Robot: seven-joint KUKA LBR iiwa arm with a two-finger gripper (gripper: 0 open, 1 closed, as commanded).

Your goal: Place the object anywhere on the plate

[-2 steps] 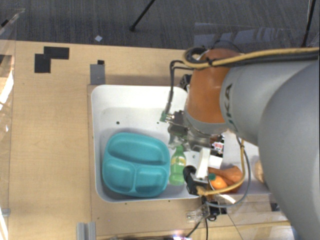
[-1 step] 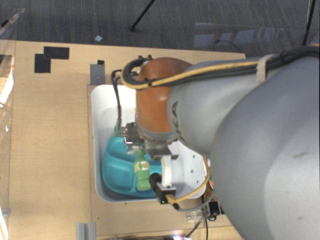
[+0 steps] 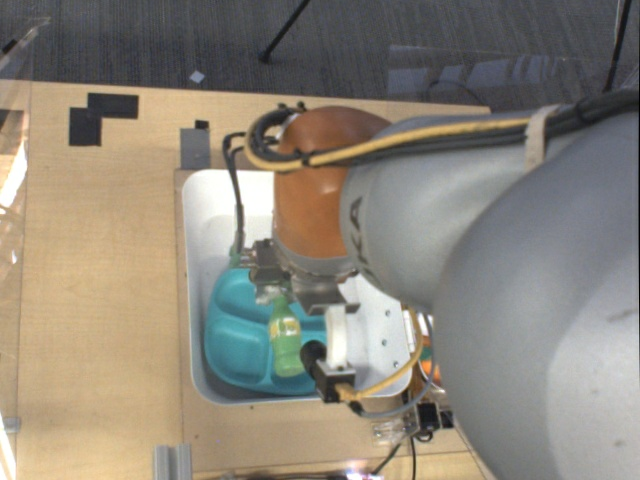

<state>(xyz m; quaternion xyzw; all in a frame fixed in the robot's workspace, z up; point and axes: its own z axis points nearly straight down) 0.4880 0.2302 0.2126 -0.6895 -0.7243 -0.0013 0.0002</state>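
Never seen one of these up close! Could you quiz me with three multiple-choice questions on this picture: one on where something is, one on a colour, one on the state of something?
1. Where does the plate lie?
A. In the white bin
B. On the dark carpet
C. On the bare wood left of the bin

2. What colour is the plate?
A. Red
B. Turquoise
C. Black

3. How does the yellow-green bottle stand in relation to the plate?
A. Far off on the carpet
B. Over the plate's right part, just under the arm's wrist
C. Outside the bin, on the wood

Answers: 1 A, white bin walls surround it. 2 B, it is plainly blue-green. 3 B, the bottle overlaps the plate in the view.
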